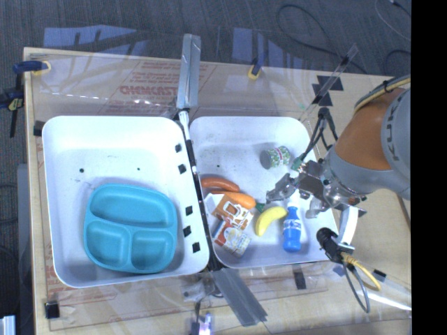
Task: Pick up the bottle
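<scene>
The blue tray lies at the front of the left bin. At the front of the right bin, the blue bottle with a white cap stands beside a yellow banana and a small carton. Just above the bottle hangs the gripper, not touching it; I cannot tell how its jaws stand. Behind the carton lies a carrot, and farther back a small can on its side.
</scene>
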Tool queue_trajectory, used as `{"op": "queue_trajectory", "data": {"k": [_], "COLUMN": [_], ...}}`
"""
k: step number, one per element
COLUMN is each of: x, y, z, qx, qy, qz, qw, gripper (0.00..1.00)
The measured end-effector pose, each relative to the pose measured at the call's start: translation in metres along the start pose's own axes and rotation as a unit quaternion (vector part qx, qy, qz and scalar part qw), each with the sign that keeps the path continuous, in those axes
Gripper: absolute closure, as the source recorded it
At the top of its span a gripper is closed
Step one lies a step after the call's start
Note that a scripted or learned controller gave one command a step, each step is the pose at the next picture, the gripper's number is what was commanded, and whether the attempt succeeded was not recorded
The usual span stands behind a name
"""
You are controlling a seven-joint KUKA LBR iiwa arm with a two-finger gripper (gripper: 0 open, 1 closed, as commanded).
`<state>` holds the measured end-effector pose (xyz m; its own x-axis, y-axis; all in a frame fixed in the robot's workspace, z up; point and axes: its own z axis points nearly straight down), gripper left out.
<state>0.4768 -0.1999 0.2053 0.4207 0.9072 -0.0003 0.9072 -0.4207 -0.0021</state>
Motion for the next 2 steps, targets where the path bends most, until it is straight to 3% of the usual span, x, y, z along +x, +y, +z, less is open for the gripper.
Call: {"op": "queue_trajectory", "data": {"k": [1, 2], "x": [0.022, 0.019], "y": [-0.009, -0.01], "z": [-0.172, -0.04], "qx": [-0.002, 0.002], "qy": [0.001, 0.0], "qz": [0.087, -0.049], "qw": [0.9962, 0.9988], "gripper": [0.0, 0.0]}}
